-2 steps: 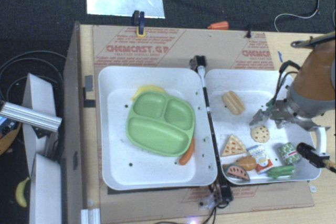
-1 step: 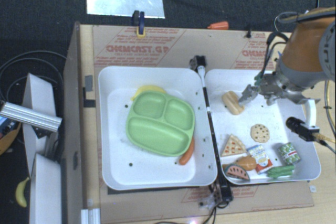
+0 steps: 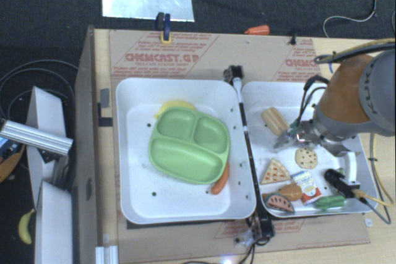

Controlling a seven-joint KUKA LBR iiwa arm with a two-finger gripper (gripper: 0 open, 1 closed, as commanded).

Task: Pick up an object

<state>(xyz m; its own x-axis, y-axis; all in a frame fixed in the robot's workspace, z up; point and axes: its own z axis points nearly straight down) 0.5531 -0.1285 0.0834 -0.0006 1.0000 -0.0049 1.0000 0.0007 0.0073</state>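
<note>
Over the right bin [image 3: 260, 133], the gripper [image 3: 291, 136] hangs just beside the bread roll [image 3: 273, 120] and above the cookie [image 3: 305, 158]; its grip state cannot be told.

- My arm [image 3: 365, 93] comes in from the right, grey with an orange band.
- My wrist bends down low.
- My gripper [image 3: 289, 136] points left, with its tips near the bottom.

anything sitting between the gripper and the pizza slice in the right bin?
In the camera view, the stretch between the gripper and the pizza slice is bare white bin floor. The round cookie lies just right of that line.
</note>
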